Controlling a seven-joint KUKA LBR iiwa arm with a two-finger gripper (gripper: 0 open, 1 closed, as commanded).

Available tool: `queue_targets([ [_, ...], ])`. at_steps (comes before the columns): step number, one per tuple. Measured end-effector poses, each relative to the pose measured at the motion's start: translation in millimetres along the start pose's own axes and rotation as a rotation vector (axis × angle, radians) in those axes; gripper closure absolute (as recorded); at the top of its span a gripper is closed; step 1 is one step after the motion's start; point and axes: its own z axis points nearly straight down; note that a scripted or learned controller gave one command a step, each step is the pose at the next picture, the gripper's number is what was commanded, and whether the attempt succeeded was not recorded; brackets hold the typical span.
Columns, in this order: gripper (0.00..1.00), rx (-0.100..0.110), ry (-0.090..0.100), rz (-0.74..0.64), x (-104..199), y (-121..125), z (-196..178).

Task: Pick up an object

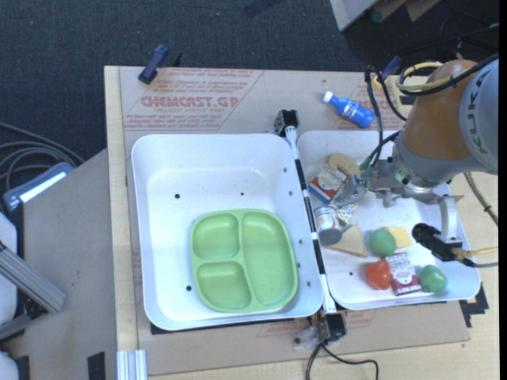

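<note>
Item: one pick, not yet made, as I judge it. My gripper (pixel 348 198) hangs low over the right bin (pixel 467 290), among the clutter near the divider rim (pixel 305 204) between the two bins; I cannot tell how far my fingers are parted, nor whether anything sits between them, since wrist and cabling cover that spot. Contents, placed from the divider rim: a small tin can (pixel 323 217) just beside it; a pale cheese wedge (pixel 351 242) a little further out; a red and white packet (pixel 325 187) and a tan lump (pixel 342 165) up near my gripper; a green ball (pixel 383 241) beyond the wedge; a red tomato (pixel 378 274), a labelled pouch (pixel 402 272) and a second green ball (pixel 432 277) furthest out, toward the near corner. Any of these would serve. Across the divider rim, the left bin (pixel 158 172) holds a green divided tray (pixel 242 260). Room: tight near the rim, where can and wedge crowd together; more open floor lies beyond the green ball. Remaining: close on one thing, lift clear of the wall.
</note>
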Motion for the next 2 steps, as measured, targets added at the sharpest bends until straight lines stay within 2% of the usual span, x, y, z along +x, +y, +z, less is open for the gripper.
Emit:
queue_targets([
  [1, 0.0, -0.022, -0.016, 0.008, -13.0, -5.6, 48.8],
  [2, 0.0, 0.0, 0.0, 0.001, -37.2, -61.1, 55.7],
])
